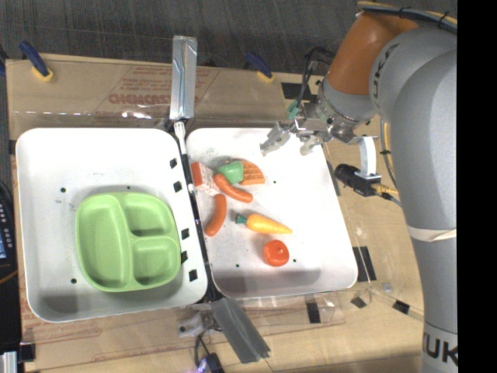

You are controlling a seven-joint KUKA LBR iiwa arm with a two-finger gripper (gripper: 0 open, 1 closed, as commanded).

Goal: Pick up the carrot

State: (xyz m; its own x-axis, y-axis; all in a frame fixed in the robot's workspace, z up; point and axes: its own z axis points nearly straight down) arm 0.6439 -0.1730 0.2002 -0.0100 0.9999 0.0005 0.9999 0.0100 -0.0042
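— Starting from the near edge of the right bin [342, 266]: we see a red tomato [276, 252] closest to us, and just beyond it the carrot [265, 224], lying flat on the bin floor

— Which way does it run?

— Its long axis runs nearly left to right in the view, green stub at the left, yellow-orange point at the right, dipping slightly. It touches nothing, though a sausage [216, 214] lies near its stub end

— And our pincer [293, 140]?

— Farther back, over the far edge of the same bin, fingers spread wide and holding nothing. We judge the carrot sits toward us and slightly left of it, so the reach must come forward and down, with the fingers set across that axis
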